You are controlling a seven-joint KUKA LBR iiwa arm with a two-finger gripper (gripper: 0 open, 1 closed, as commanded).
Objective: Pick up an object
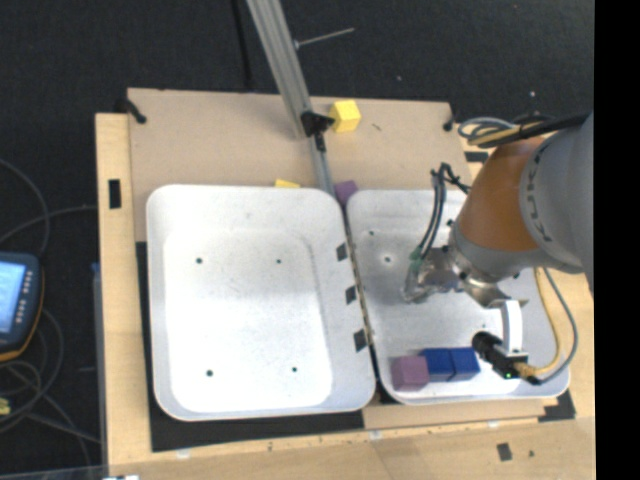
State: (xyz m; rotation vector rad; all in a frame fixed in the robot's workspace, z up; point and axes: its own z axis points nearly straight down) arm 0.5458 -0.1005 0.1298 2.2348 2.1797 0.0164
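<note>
You see the gripper (418,286) low over the right bin (385,230), near its middle; whether it is apart or together, you cannot tell. The blue block (449,363) and the purple block (409,372) lie touching, side by side, at that bin's near edge, apart from the gripper. The left bin (250,298) lies alongside.

Grey KUKA arm (560,193) with a broad orange band (497,208)

Dark cables (437,208) loop along the wrist; a metallic grey gripper (425,280) tips it, and a white bracket (512,326) carries a small green light (511,374).
</note>
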